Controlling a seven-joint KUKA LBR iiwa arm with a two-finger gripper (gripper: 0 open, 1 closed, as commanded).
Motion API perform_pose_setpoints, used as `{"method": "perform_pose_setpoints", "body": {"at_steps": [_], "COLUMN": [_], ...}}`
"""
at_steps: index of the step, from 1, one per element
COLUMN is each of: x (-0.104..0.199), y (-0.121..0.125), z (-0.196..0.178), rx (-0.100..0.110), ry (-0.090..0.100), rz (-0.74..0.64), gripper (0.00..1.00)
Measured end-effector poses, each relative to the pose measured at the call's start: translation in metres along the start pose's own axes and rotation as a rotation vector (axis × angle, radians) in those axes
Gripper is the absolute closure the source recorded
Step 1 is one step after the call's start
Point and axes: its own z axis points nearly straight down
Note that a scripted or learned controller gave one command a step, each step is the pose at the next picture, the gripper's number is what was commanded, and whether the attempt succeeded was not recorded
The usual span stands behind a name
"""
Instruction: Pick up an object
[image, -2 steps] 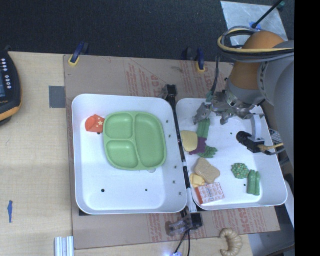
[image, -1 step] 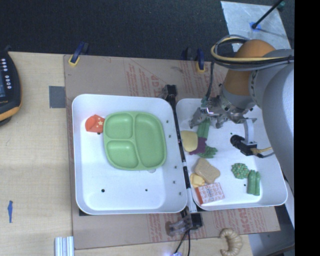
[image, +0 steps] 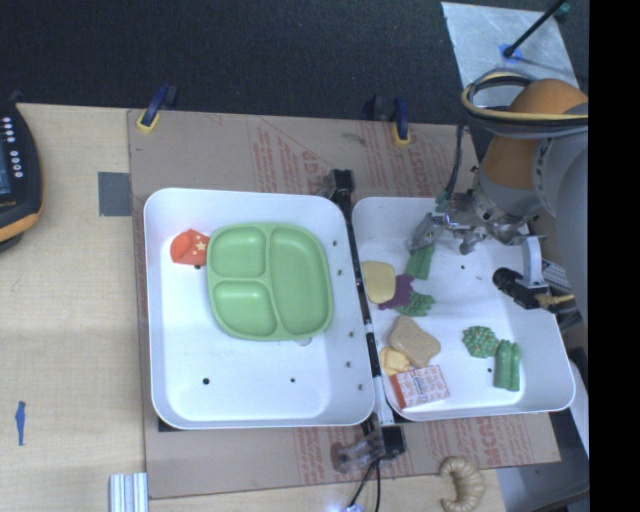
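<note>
One dark-green stick — slim, tilted — under the hand.

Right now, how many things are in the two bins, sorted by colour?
Green: 5 – plate, stick, leafy sprig, broccoli, pods
Yellow or tan: 3 – yellow piece, bread, cheese
Red: 2 – red toy, packet
Purple: 1 – purple piece
Total: 11
</note>
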Motion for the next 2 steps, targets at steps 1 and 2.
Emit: {"method": "perform_pose_setpoints", "body": {"at_steps": [1, 2], "x": [0.002, 0.083], "y": [0.001, -0.012], "z": [-0.011, -0.106], "rx": [0.001, -0.007], "ry": [0.000, 0.005], "rz": [-0.006, -0.011], "gripper": [1.00, 1.00]}}
